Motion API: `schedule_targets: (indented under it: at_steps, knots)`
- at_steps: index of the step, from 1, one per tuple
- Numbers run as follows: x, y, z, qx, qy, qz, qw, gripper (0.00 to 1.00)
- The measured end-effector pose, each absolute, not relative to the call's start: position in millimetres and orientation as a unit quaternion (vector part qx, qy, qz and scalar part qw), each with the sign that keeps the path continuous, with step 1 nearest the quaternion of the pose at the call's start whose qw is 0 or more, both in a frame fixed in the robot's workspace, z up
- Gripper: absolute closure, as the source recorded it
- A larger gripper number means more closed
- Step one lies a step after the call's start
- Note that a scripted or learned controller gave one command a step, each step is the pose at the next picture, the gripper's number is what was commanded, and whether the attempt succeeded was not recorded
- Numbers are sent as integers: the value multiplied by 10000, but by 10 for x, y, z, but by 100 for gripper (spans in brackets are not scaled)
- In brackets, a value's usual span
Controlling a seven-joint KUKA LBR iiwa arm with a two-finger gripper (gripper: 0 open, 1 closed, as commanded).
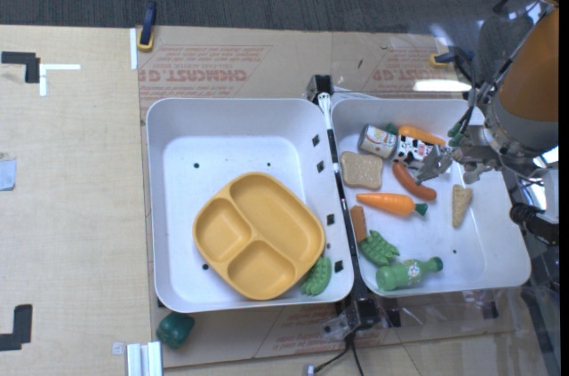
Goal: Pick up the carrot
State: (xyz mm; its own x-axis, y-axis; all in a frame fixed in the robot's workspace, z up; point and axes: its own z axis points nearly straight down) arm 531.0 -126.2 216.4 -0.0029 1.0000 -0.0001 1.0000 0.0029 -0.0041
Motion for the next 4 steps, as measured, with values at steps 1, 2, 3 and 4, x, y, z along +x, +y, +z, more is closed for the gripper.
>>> schedule_targets:
  at_steps: [1,2,3,4]
  knots:
    - [5261,-946,1591,-7206,-6934,13,13,0]
    - [5560,-1058,906,-7812,-6243,18,17,0]
    - [4841,-1632,915,-6872,-7264,5,15,0]
    - [4779,-1821,916,-6046,-7965,1,8,0]
